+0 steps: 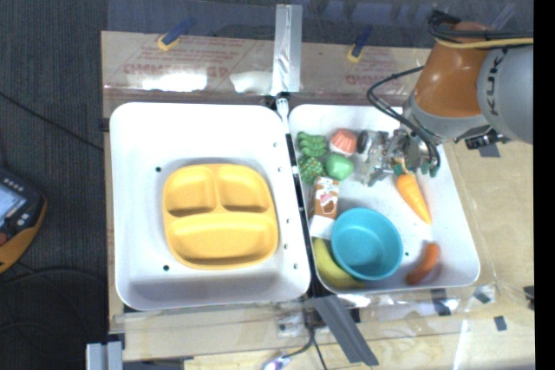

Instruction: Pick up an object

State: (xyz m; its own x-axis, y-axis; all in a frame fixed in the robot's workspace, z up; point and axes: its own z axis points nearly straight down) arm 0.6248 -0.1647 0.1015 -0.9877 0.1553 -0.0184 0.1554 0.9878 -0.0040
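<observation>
You see two white bins side by side. The left bin (139, 143) holds a big yellow tray (221, 215). The right bin (455, 225) holds a blue bowl (367, 243) and small toy food. The carrot (414, 196) is orange, long and thin, with a fat top and a pointy tip. Its long side runs from upper left to lower right, tip toward the lower right. The gripper (388, 153) hangs just above its fat end. You cannot tell how its fingers stand.

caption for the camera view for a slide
Gripper low in the right bin among toy food, beside a carrot; yellow tray in the left bin.
</observation>
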